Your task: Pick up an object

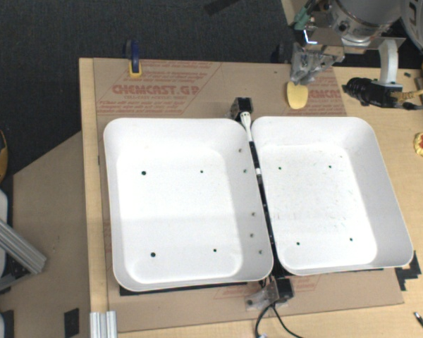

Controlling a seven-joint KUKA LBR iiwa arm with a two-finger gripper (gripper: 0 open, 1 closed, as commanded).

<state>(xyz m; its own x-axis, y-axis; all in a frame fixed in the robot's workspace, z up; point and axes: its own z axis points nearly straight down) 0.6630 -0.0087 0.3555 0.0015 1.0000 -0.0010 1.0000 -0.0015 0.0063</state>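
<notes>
Far left, bench edge: blue clamp (pixel 133 56) on the board's (pixel 92 189) back edge. Not relevant to the task.

Left bin (pixel 120 189): white, shallow, nothing in it but small dark dots in the floor.

Centre: black clip (pixel 241 107) at the back where the two bins meet; cable running down the seam.

Right bin (pixel 381 189): same as left; faint speckling on the floor, no item.

Back right, on the board behind the right bin: yellow piece (pixel 297 95), small, pale, rounded. Sits outside both bins, just beyond the right bin's back rim. Long axis approx. front-to-back in view, though it's nearly as wide as long, so weak call.

Gripper (pixel 307 74): hangs from the arm at top right, directly over the yellow piece. Fingertips appear to reach its top edge. Fingers look close together, but can't tell whether they're apart, together or clamped on the piece; too small and cluttered.

Key relation: piece lies straight below the gripper, a touch to its left and nearer the camera. No sideways travel needed by my reading; the coming move is vertical only. Task status: not confirmed held. Risk: small rounded piece on flat board may slip out.
</notes>
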